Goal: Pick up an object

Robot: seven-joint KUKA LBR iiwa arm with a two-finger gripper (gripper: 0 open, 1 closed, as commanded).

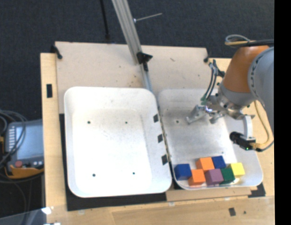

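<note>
Hand (pixel 201 114) is seen low over the right bin (pixel 183 102), nothing between its fingers, spread not readable | coloured blocks (pixel 210 170) are clustered at that bin's near edge, well apart from the hand | left bin (pixel 75 102) is set alongside on the table (pixel 49 125)

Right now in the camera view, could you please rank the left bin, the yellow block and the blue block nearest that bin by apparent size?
1. Left bin, far the largest.
2. Blue block and yellow block: they look alike, so unranked.

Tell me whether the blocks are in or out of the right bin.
In: all seven blocks sit clustered at the right bin's near edge.
</note>
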